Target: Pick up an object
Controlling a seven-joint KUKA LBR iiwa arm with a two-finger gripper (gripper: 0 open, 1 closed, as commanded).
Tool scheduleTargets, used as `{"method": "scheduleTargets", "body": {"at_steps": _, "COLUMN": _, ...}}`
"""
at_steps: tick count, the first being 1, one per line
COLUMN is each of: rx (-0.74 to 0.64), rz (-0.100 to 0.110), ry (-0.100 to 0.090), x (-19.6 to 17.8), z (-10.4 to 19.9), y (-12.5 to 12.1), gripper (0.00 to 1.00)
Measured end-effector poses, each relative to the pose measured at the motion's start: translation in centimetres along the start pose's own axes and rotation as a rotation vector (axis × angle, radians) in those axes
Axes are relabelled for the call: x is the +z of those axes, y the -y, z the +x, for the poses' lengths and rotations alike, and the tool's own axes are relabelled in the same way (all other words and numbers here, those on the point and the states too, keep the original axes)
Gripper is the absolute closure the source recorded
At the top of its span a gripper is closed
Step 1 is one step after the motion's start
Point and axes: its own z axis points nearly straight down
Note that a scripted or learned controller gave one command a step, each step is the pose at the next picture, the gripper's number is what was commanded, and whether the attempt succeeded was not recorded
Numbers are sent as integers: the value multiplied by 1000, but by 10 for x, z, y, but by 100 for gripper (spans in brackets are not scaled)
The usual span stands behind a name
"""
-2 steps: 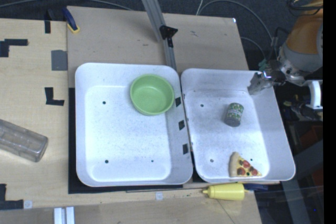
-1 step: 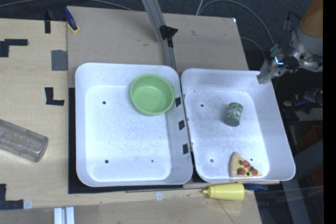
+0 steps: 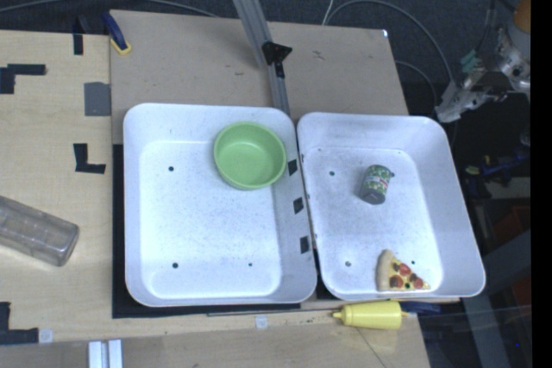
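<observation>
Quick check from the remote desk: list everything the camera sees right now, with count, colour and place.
bins: 2, white, side by side on the bench
bowl: 1, green, left bin, far edge
can: 1, dark green, right bin, middle
pizza slice: 1, yellow and red, right bin, near corner
bottle: 1, yellow, lying on the bench in front of the right bin
clear cup: 1, transparent, lying left of the bins
clamp: 1, blue and yellow, far left
gripper: 1, grey, outside the right bin, far right

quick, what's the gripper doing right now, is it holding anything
Gripper: off past the right bin's far right corner, above the dark floor; whether it is open or closed cannot be told, and nothing shows between its fingers.
</observation>
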Motion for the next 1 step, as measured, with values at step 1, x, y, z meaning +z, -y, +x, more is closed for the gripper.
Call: {"method": "scheduleTargets", "body": {"at_steps": 1, "rx": -3, "rz": 7, "ry": -3, "x": 12, "z": 55, "y": 21, "gripper": 100}}
